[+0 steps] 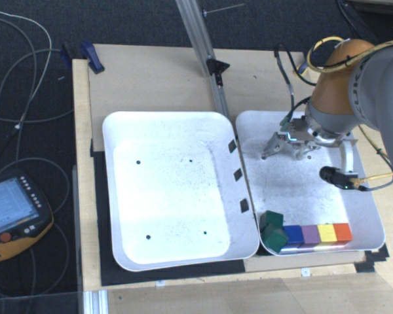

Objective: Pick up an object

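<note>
The end effector [289, 148] hung over the upper part of the right bin [275, 182], in the right half of the frame, its two fingers spread apart with nothing between them. Below it, along the bin's lower edge, lay a row of blocks touching one another: a green block [272, 229] at the left, then a blue block [293, 234], a purple block [310, 233], a yellow block [326, 232] and an orange block [342, 231]. The left bin [170, 188] sat beside it on the tabletop [150, 77]. A teach pendant [12, 211] lay at the far left.
</note>
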`<action>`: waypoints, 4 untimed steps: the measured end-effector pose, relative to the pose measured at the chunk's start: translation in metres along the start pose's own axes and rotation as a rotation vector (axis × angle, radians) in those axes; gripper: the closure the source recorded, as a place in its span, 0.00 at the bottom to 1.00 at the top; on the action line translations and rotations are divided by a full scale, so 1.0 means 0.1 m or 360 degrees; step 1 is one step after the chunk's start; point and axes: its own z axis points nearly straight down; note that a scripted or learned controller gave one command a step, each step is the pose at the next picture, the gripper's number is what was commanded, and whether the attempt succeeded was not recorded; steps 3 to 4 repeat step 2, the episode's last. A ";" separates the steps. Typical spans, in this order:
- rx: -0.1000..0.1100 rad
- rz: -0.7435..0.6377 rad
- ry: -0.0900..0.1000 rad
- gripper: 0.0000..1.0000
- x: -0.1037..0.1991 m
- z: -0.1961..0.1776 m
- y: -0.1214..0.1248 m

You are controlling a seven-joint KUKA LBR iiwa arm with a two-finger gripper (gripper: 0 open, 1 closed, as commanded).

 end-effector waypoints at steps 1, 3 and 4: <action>-0.0029 0.0008 -0.0014 0.00 -0.76 -0.98 -0.26; -0.0014 -0.0004 -0.0005 0.00 -0.76 -0.35 0.07; -0.0014 -0.0004 -0.0005 0.00 -0.76 -0.35 0.07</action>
